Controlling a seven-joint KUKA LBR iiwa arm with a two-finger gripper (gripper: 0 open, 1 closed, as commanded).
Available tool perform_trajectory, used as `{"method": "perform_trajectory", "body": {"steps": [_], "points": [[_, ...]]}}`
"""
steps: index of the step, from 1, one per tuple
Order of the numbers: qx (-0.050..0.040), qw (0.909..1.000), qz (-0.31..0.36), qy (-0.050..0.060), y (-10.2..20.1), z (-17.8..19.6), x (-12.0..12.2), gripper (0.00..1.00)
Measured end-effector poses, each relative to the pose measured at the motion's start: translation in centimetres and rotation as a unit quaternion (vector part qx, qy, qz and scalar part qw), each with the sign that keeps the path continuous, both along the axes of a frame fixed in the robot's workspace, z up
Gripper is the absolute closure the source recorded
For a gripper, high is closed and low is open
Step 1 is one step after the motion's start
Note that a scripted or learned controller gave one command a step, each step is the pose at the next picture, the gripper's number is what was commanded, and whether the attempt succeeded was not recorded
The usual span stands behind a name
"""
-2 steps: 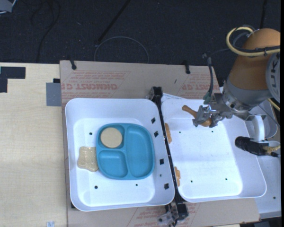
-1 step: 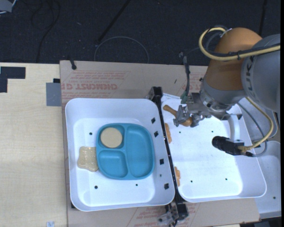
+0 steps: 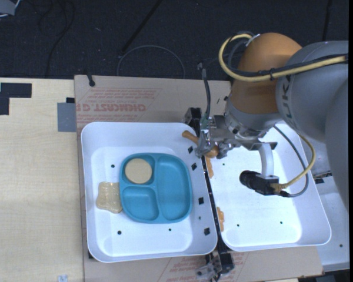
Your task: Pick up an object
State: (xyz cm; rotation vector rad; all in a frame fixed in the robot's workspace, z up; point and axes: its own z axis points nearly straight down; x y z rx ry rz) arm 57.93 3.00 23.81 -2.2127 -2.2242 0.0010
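Orange object [image 3: 191, 136] by claw [image 3: 210, 144]; cardboard print [image 3: 119, 106] upside-down, unreadable

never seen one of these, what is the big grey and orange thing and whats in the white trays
The big grey and orange thing is a robot arm, reaching in from the right. One fixed camera looks down on the bench at a slant. The arm ends in a two-finger gripper, which sits over the divide between two shallow white bins. The left bin holds a blue divided plate with a round tan piece in one compartment. A pale yellowish piece lies against the plate's left edge. The right bin sits under the arm. Small orange bits lie near the gripper. Whether it holds anything is too hard to see.
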Motion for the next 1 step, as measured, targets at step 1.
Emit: {"method": "perform_trajectory", "body": {"steps": [1], "points": [[-0.0006,1.0000,0.000,0.001,5.50,-1.47,0.31,1.00]]}}
